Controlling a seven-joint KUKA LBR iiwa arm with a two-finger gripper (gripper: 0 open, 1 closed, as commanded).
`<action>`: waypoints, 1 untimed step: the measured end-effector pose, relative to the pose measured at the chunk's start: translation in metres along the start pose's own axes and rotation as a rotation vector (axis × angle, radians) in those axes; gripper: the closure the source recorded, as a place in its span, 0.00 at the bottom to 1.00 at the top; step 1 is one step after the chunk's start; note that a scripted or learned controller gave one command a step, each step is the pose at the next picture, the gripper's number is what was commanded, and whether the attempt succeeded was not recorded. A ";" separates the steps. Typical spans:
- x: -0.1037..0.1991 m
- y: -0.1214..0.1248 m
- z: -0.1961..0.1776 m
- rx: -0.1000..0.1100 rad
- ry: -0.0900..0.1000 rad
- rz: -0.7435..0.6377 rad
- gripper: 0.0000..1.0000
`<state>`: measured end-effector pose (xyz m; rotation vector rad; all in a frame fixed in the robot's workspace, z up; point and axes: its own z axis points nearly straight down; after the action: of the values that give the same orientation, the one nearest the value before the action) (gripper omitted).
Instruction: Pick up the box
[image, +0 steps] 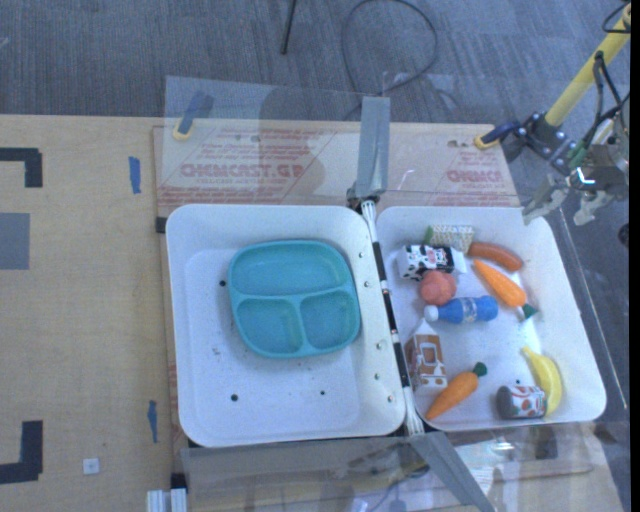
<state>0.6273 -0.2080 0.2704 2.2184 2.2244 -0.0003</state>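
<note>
Up at the top right, the gripper (572, 190) hangs over the outer corner of the right bin (590, 345), its small metal parts blurring into cables, so its grip state cannot be told; nothing shows between its tips. The box (427, 361), a small brown-and-white carton, lies well down and to the left of the gripper, hard against the divider edge where the two bins meet, leaving little room on that side. Just beyond it, nearer the bin's lower edge, lies a carrot (453, 391), its tip close to the carton's bottom corner. Between gripper and box sit a blue bottle (467, 310) and a reddish round fruit (437, 288), touching or nearly so; a black-and-white cow-print carton (429, 260) lies above those. Closest below the gripper are two orange vegetables (497, 272) side by side, and a small pale packet (452, 237) whose print is too fine to read. Straight down from the gripper, by the bin's far wall, lie a banana (544, 375) and a can (521, 402), touching. The left bin (195, 330), far to the gripper's left, holds a teal divided plate (295, 298) with open white floor around it. Both bins rest on a wooden bench (80, 300) with clear plastic sheeting (260, 150) at the back edge; grey carpet (150, 40) lies beyond. The yellow arm link (590, 70) is cut off by the top right corner.
</note>
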 end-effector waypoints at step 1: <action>0.000 0.001 -0.011 -0.004 -0.003 -0.002 1.00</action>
<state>0.6284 -0.2078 0.2817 2.2128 2.2234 0.0012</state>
